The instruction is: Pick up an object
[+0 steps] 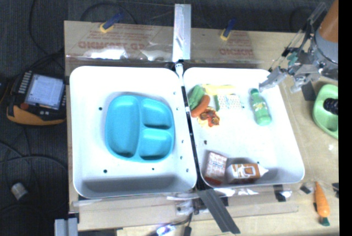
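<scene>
In the right bin point(289, 141) lie a green bottle point(259, 106), a green and orange bunch of toy vegetables point(200, 103), a yellow piece point(219, 88), a white mesh packet point(229, 102), a brown box point(215, 166) and a brown carton point(245, 171). My gripper point(282, 83) hangs over the bin's far right corner, up and to the right of the green bottle. Its fingers are spread open with nothing between them.
The left bin point(88, 174) holds a blue divided plate point(140, 126). A green holder point(328, 108) sits on the bench right of the bins, and an orange tool point(322, 205) lies at the front right. A metal post point(182, 31) rises behind the bins' seam.
</scene>
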Controlling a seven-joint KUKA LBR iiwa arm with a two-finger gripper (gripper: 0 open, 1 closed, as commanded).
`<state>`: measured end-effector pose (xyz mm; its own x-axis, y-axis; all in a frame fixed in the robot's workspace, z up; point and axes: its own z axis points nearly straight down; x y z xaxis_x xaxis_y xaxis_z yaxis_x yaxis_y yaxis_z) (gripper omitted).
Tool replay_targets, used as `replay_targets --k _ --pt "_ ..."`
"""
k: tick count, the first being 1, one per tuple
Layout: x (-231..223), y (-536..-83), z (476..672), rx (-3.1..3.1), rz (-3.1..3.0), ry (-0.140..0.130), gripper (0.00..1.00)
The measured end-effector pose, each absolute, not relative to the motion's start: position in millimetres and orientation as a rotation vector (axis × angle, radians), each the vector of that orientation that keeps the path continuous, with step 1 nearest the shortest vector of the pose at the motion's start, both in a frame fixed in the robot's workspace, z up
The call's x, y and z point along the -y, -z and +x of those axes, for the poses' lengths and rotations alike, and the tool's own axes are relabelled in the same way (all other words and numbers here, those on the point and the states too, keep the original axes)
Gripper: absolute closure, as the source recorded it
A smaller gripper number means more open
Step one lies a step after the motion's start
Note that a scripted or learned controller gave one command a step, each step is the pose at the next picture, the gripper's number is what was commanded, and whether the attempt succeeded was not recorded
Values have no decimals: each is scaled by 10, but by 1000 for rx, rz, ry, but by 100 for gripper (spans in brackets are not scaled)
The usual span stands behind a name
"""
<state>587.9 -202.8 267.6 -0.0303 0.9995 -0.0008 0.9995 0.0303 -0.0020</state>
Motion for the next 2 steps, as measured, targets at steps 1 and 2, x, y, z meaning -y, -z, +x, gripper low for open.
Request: replay_targets --k 1,2 --pt "2134 -1525 6406 2172 -2270 -8 0" --pt "2115 -1024 6252 2165 -2288 22 0"
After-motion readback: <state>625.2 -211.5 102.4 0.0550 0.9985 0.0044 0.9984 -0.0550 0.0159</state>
